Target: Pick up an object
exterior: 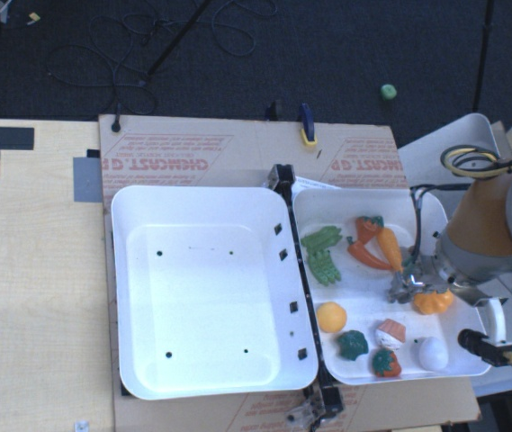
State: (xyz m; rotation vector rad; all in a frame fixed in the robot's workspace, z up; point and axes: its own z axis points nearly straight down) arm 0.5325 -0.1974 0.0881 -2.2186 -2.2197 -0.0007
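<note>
The right bin [444,372] holds several toy foods. Among them are a green leafy piece [321,252], an orange carrot [388,246], a red chili [366,256], an orange ball [331,317], a dark green broccoli [353,344], a red-and-white piece [390,333], a strawberry [385,363] and a white egg [433,354]. My gripper [408,286] is low in this bin, just right of the carrot's tip. A small orange fruit [433,302] lies close to its lower right side. The grey arm with its orange band [482,219] comes in from the right.
The left bin [125,241] sits beside the right one, joined by black clips [293,308] along the shared wall. Both rest on cardboard [193,156] over a wooden bench. A blue and yellow clamp [307,126] stands at the back edge.
</note>
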